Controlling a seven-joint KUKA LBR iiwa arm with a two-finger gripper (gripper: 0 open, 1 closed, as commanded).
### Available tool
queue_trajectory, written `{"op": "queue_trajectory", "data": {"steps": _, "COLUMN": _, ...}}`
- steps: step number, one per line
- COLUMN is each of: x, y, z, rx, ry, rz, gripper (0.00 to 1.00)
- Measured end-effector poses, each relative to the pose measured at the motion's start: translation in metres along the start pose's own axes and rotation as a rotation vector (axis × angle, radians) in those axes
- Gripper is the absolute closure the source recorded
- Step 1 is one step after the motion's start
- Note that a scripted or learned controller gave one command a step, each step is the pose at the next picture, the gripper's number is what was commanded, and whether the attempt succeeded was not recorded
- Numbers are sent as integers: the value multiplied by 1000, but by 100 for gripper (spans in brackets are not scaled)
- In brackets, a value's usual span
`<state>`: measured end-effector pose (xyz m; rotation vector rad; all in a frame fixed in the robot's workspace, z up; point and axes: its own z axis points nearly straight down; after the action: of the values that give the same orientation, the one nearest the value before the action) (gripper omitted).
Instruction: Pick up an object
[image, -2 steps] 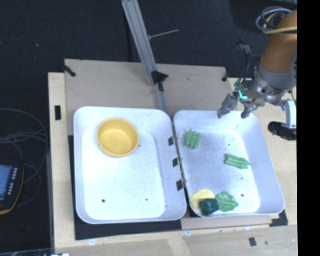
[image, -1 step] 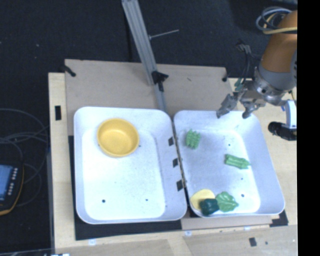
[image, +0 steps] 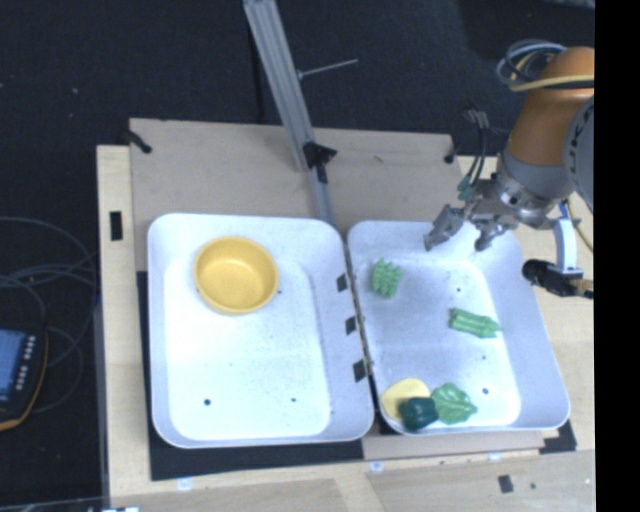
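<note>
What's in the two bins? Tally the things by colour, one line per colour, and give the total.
Yellow: 2 (bowl in the left bin; yellow piece in the right bin)
Light green: 3 (block; long piece; leafy piece)
Dark green: 1 (dark block)
Total: 6

Arm w/ fingers (image: 466, 232) spread over right bin (image: 535, 330) top – nothing held, yellow bowl (image: 236, 274) in left bin (image: 170, 330)

Just one cam, fixed high above the counter (image: 230, 150), looking down at a slant on both bins, probably tilted a bit, far enough back to catch the edges.
</note>
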<state>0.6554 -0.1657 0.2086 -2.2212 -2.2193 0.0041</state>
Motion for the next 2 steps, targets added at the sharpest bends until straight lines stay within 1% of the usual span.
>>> {"op": "queue_trajectory", "data": {"steps": 1, "x": 6, "y": -2, "z": 61, "rx": 2, "ry": 1, "rz": -1, "gripper": 0}}
{"op": "queue_trajectory", "data": {"steps": 2, "x": 6, "y": -3, "z": 110, "rx": 1, "ry": 0, "rz": 0, "gripper": 0}}
